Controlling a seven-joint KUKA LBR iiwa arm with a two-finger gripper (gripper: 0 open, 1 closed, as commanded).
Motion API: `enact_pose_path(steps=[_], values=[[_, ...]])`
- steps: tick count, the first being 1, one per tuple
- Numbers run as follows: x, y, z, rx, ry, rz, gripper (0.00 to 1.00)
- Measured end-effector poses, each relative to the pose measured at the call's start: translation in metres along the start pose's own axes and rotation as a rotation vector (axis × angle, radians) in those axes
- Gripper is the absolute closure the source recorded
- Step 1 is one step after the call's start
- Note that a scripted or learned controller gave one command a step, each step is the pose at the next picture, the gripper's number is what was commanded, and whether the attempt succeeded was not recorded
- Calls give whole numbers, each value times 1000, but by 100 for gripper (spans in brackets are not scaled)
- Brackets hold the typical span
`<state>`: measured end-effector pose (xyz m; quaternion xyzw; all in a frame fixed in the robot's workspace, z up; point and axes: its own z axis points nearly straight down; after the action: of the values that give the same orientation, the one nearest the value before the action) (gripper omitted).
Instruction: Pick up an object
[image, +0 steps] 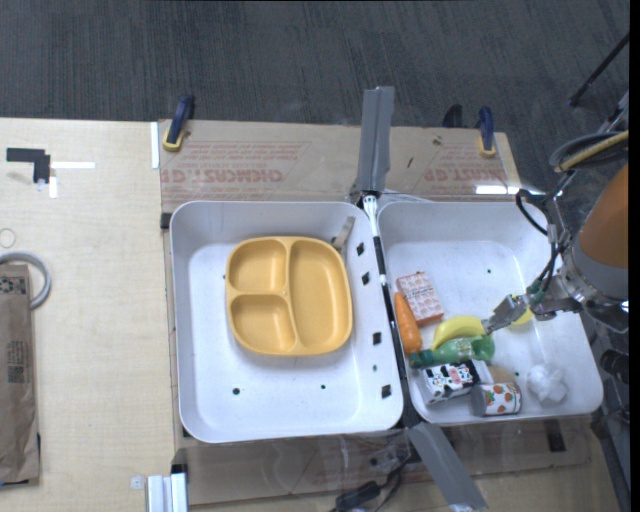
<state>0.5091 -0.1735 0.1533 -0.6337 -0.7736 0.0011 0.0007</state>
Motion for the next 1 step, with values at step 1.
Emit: enact_pose_path(steps=[1], values=[[38, 7, 53, -27, -12, -54, 0]])
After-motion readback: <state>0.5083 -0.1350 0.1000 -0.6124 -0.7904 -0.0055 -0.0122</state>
